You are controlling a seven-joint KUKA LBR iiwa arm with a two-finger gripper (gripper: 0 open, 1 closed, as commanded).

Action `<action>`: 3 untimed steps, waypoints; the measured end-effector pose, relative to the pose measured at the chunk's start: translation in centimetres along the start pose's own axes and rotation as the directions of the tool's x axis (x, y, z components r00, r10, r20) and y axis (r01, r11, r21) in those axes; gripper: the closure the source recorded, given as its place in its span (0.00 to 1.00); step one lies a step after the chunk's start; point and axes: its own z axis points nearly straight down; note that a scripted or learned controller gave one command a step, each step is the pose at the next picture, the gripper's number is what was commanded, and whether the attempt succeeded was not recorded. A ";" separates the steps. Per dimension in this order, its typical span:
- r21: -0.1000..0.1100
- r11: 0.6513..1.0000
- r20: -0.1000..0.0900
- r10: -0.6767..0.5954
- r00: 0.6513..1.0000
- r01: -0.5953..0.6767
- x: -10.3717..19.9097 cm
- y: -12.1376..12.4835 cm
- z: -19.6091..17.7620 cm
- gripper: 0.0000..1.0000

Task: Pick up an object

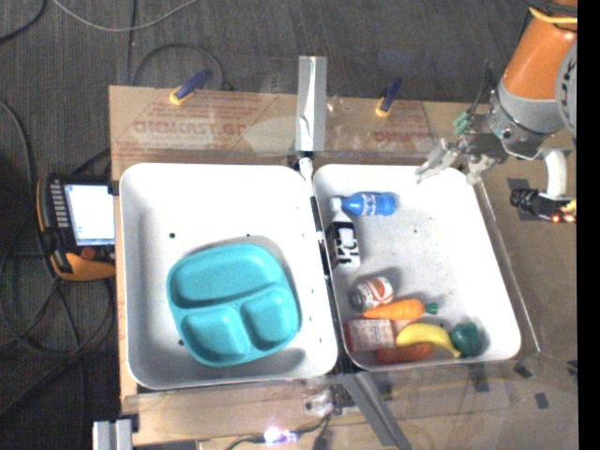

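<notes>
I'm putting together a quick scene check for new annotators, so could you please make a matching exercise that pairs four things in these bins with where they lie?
Things:
1. teal divided plate
2. blue bottle
3. carrot
4. banana

Places:
A. near the front wall of the right bin, below the carrot in the view
B. in the left bin
C. near the far wall of the right bin
D. just right of the small can in the right bin

Pairs: 1-B, 2-C, 3-D, 4-A
</notes>
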 end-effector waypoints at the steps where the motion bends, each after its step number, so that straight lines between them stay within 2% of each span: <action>1: 0.001 0.991 0.004 -0.132 0.991 0.132 2.3 0.3 13.1 0.00; 2: 0.000 0.985 0.001 -0.173 0.985 0.173 7.5 -5.8 9.5 0.00; 3: -0.001 0.972 -0.001 -0.236 0.972 0.236 8.3 -4.2 7.6 0.00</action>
